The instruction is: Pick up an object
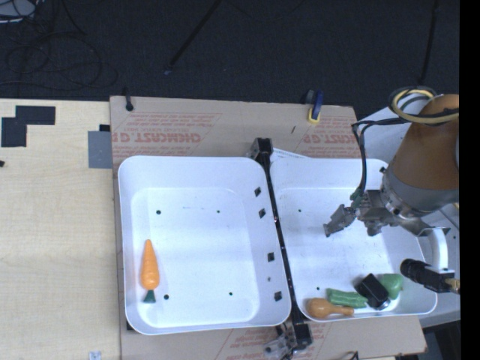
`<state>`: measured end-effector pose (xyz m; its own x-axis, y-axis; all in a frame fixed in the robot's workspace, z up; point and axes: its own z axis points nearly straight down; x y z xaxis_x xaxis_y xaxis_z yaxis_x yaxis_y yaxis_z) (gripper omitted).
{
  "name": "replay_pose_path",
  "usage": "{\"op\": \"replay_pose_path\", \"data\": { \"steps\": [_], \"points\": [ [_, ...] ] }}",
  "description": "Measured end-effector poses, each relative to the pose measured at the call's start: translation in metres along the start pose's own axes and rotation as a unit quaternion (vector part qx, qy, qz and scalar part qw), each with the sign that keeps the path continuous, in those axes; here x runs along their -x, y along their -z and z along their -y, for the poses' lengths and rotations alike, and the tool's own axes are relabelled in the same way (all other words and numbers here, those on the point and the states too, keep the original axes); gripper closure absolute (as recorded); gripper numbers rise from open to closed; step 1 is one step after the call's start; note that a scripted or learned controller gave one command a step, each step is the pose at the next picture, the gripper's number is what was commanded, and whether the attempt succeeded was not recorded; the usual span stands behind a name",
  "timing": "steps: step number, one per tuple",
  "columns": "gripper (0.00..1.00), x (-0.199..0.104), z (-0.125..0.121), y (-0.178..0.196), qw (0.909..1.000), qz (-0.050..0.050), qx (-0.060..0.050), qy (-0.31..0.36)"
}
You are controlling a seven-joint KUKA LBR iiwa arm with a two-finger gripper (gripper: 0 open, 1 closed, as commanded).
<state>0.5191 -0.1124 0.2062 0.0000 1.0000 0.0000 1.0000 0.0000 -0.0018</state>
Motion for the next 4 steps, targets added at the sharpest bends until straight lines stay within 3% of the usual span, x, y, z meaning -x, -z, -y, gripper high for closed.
{"op": "replay_pose_path", "data": {
  "steps": [1, 2, 3, 4],
  "points": [
    [0.00, -0.064, -0.036, 0.119, 1.0000, -0.001, 0.007, 0.004],
    [0.00, -0.143, -0.063, 0.226, 1.0000, -0.001, 0.006, 0.005],
    [0.00, -0.211, -0.026, 0.266, 1.0000, -0.001, 0.001, 0.004],
    [0.00, -0.286, -0.019, 0.335, 1.0000, -0.001, 0.003, 0.004]
  ]
}}
